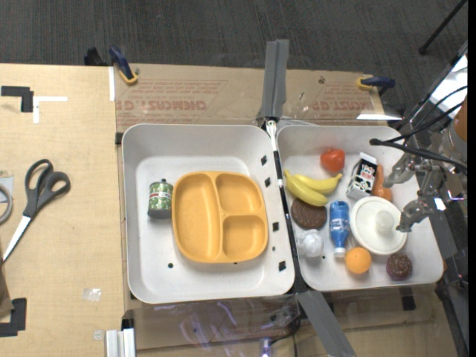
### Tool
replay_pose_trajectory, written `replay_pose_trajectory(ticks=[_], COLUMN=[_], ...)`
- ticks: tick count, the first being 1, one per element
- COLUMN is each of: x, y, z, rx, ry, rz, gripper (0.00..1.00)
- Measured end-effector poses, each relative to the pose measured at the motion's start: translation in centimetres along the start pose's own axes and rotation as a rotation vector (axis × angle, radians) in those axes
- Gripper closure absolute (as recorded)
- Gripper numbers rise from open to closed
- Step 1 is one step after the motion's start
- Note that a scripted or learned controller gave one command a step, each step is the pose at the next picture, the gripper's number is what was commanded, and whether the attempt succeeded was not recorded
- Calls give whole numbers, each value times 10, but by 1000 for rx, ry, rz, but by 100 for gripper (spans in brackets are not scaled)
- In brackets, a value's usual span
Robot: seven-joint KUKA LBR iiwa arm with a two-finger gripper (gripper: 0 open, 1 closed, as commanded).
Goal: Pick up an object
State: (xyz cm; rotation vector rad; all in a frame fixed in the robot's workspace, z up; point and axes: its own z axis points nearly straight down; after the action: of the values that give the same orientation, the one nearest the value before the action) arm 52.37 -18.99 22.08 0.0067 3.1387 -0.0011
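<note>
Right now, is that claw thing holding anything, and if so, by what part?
Nothing is held. The gripper hangs open at the right bin's right edge, beside the white bowl, with nothing between its fingers.

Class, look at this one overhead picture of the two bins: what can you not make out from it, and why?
- Gripper, camera view: blurred, cables across it.
- Orange thing beside the small carton: partly hidden by the carton and white bowl.
- Green can label: print too small to read.
- Clear object by the blue bottle: shape too indistinct to name.
</note>
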Motion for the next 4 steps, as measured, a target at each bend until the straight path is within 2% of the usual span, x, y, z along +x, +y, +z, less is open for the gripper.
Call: replay_pose_trajectory(ticks=[1, 2, 3, 4], x=[27, 22, 10, 1], y=[52, 88, 95, 95], z=[124, 124, 124, 124], rx=[0, 0, 2, 3], ry=[-10, -11, -8, -9], rz=[175, 257, 315, 438], gripper=[0, 0, 0, 0])
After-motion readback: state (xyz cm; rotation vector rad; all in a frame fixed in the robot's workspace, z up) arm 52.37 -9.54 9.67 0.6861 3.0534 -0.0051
